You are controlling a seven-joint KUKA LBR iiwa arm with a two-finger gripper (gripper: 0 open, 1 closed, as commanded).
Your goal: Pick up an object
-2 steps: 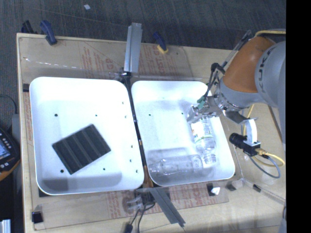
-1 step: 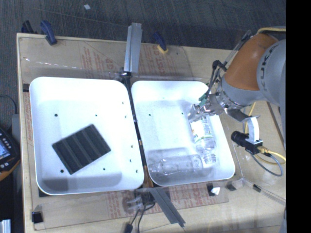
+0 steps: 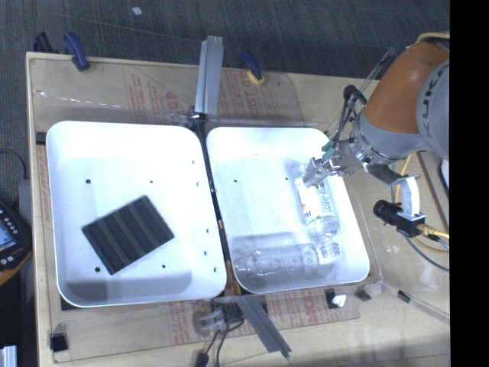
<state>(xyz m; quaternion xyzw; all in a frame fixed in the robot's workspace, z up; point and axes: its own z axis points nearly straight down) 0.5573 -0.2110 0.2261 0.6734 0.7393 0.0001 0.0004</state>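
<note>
Tool (image 3: 315,171) over right white bin (image 3: 260,140), near its right wall. Cannot tell tool state. Clear plastic bottle with white label (image 3: 318,214) lies just below tool, long axis running toward near wall.

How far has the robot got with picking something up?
Nothing looks lifted yet. The gripper sits low in the right bin, at the top end of a clear plastic bottle. A second clear bottle and the ridged black pad lie untouched. Grabbing and lifting remain.
</note>
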